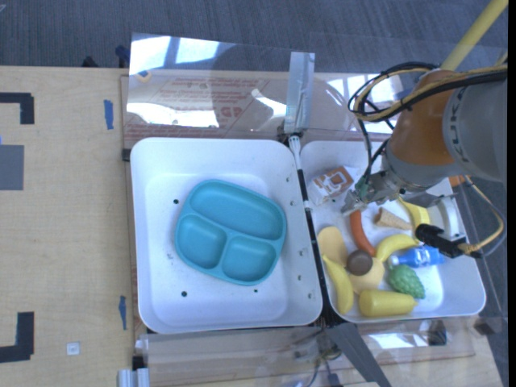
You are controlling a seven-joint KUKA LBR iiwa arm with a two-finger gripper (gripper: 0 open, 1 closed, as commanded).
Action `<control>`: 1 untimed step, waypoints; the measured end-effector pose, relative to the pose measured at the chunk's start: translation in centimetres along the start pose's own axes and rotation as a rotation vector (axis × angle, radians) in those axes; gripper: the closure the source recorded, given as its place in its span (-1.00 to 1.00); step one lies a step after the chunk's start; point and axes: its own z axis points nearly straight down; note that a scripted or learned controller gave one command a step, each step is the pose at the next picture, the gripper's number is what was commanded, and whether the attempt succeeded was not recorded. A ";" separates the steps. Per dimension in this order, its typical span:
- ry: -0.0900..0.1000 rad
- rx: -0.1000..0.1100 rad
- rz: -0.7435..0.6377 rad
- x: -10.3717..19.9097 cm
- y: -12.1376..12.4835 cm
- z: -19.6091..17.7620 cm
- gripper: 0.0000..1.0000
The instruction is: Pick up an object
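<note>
Illumination: bright, even, from overhead. Glare on the clear panel (211, 87) behind the bins. Shadows soft; slight overall blur.

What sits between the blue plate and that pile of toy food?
In the camera view, bare white bin floor, then the two bins' meeting walls, lie between the blue plate and the toy food.

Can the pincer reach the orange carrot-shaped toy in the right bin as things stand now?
Probably yes. The pincer hangs in the right white bin, just above the orange carrot-shaped toy, and nothing lies over the toy. A brown round piece and yellow banana-shaped toys crowd its lower end.
</note>
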 end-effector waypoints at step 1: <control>0.002 0.004 0.188 5.3 2.9 -8.7 1.00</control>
